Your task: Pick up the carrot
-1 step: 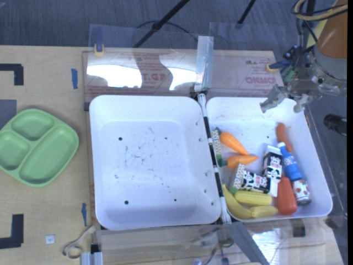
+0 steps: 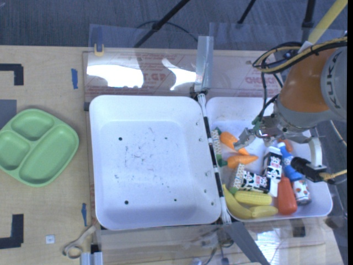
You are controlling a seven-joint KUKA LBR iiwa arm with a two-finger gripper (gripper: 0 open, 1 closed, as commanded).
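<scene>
The end effector hangs low in the right bin, its grey fingers spread slightly apart, tips just above the carrot, nothing visibly gripped between them. The carrot lies near the bin's left wall, beside another orange piece, a banana and small bottles

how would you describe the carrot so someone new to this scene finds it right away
Start at the right-hand shallow white bin, then look along its left wall. The tapered orange carrot with a green stub lies there, below the grey two-finger gripper. Unlike the red-orange bottle and yellow banana, it narrows to a point.
</scene>
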